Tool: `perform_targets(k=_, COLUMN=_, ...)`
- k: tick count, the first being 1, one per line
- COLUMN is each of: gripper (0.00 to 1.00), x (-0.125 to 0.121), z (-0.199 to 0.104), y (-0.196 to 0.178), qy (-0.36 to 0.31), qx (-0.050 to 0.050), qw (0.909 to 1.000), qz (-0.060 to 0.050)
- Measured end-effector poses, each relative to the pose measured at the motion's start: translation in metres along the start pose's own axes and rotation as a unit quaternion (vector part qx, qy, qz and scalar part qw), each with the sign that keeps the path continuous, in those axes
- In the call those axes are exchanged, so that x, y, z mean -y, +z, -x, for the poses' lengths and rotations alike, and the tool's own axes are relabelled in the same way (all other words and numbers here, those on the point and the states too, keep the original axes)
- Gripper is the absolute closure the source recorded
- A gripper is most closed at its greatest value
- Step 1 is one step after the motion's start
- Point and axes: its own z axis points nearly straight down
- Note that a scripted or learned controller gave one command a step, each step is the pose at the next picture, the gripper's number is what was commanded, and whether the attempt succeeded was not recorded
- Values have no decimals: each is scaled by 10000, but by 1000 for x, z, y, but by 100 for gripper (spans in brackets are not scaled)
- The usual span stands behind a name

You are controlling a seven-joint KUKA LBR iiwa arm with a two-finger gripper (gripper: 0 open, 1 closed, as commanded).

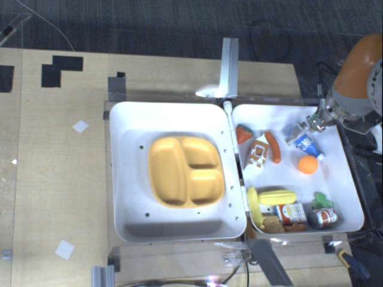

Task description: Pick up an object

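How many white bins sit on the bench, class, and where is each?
2. The left bin holds a yellow divided tray. The right bin, touching it along the middle edge, holds the small toy foods, with the gripper above its far right corner.

Pale wooden bench (54, 178), light and bare-grained, seen from above at a slant. Directly on it, two shallow white bins side by side, walls touching along the middle: left bin (128, 160) toward the centre of the boards, right bin (347, 184) reaching toward the bench's right end. Near the far left corner, black squares and an L-shaped black patch (60, 69) flat on the wood. Two small pale tape squares on the left part, one (80, 126) further back, one (64, 249) nearer the front edge. Metal brackets at the bins' corners, and an upright metal post (230, 67) behind their shared wall.
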Motion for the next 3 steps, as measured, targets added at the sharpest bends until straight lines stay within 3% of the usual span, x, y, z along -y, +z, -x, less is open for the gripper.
perform_targets(k=1, gripper=0, x=-4, z=-64, y=29, qy=263, qx=8, qw=9997, qz=24)
perform_targets(k=2, gripper=100, x=-7, z=-61, y=15, qy=241, qx=54, qw=9997, qz=71)
perform_targets(k=3, gripper=100, x=66, z=-24, y=28, qy=507, qx=31, qw=9987, qz=22)
